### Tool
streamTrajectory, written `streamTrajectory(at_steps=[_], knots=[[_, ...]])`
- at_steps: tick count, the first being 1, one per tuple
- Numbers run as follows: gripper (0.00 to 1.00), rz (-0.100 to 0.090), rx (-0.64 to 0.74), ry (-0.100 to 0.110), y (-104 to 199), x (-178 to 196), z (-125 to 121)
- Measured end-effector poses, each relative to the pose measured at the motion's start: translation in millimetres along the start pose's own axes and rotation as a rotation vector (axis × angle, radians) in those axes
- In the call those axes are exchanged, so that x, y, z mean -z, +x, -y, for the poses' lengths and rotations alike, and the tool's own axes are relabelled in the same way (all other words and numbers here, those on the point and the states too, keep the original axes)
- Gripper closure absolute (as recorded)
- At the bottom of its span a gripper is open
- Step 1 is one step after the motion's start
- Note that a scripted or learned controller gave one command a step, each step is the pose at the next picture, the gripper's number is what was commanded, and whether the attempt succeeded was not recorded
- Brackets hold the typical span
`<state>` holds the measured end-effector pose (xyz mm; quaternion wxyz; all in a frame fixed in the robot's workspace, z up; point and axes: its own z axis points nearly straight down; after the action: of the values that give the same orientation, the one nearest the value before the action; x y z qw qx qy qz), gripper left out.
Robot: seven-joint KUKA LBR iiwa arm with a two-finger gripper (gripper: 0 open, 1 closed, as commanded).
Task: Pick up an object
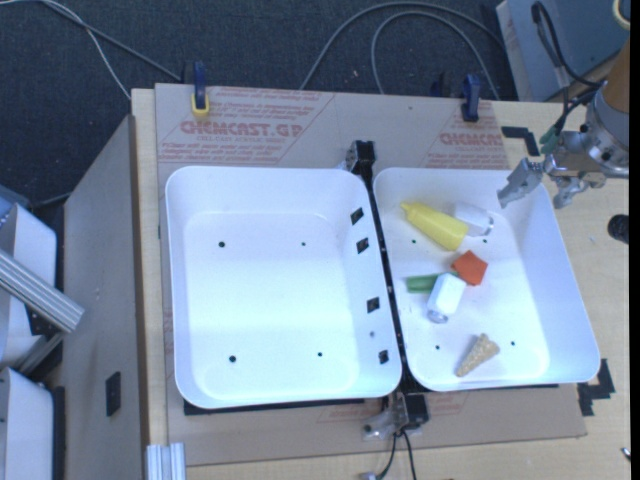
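The right bin (575, 308) holds several small items: a yellow oblong piece (435, 224), a small white piece (473, 216) touching its far end, an orange-red block (469, 267), a green stick (421, 283), a white cylinder (445, 296) and a tan cone-shaped piece (477, 355). My gripper (540, 188) hangs over the bin's far right corner, to the right of the yellow piece and apart from it. Its two fingers are spread open and hold nothing.
The left bin (180, 268) lies beside the right one, with a black divider with clips (372, 268) between them. Blue clamps (200, 93) pin the brown board at the back. Cables (420, 18) loop behind the bench.
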<state>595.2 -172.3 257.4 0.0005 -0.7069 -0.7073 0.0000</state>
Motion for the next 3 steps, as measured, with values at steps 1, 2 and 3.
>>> streamTrajectory(at_steps=[1,2,3], knots=[[0.00,-0.005,0.003,0.014,36.6,-162.1,-1.2],[0.00,-0.003,0.001,0.005,54.3,-173.7,12.0],[1.00,-0.001,-0.001,-0.001,53.3,-161.1,10.1]])
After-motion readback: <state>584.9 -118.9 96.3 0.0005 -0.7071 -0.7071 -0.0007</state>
